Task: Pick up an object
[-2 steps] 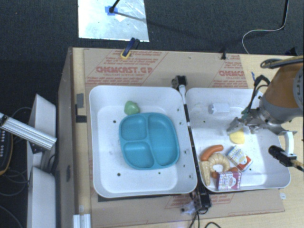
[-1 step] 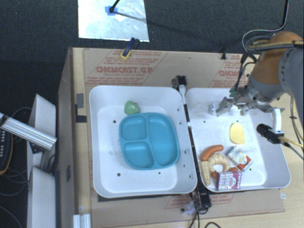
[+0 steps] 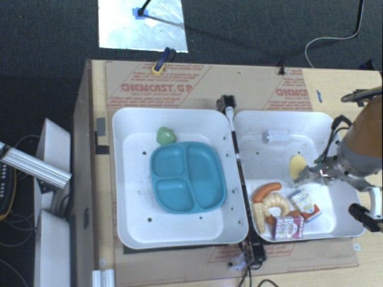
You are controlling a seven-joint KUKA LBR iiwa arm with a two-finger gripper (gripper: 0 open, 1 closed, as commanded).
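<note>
The right bin [image 3: 311,123] holds a yellow fruit-like piece [image 3: 297,164], an orange sausage [image 3: 266,190], a beige ring-shaped pastry [image 3: 274,205], a white and red packet [image 3: 304,202], a pink carton [image 3: 288,226] and a clear plastic cup [image 3: 276,137] lying near the back. The gripper [image 3: 315,173] reaches in from the right and sits low in this bin. It is just right of the yellow piece and above the white and red packet. Nothing is visibly held in it.
The left bin [image 3: 134,160] holds a blue divided plate [image 3: 187,177] and a small green item [image 3: 166,136] behind it. The arm's orange band [image 3: 364,137] hangs over the right bin's right rim. A black rail [image 3: 235,151] separates the bins.
</note>
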